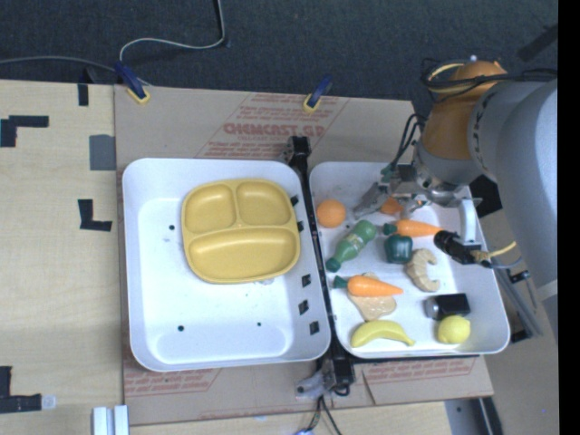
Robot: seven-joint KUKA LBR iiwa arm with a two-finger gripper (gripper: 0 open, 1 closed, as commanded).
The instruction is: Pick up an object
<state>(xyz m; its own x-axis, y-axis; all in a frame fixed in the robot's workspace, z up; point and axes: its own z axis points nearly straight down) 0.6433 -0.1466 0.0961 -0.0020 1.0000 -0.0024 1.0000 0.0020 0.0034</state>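
Toy food — glossy plastic, rounded — strewn in right white bin on cardboard-topped desk; metal jaws' spread: cannot tell.

A yellow divided plate lies in the left white bin, toward its upper half. Both that bin and the right white bin sit on a cardboard sheet with red lettering. Above the plate, two yellow-and-blue clamps grip the cardboard's far edge, and a thin cable loops over dark carpet.

Toys crowding right bin
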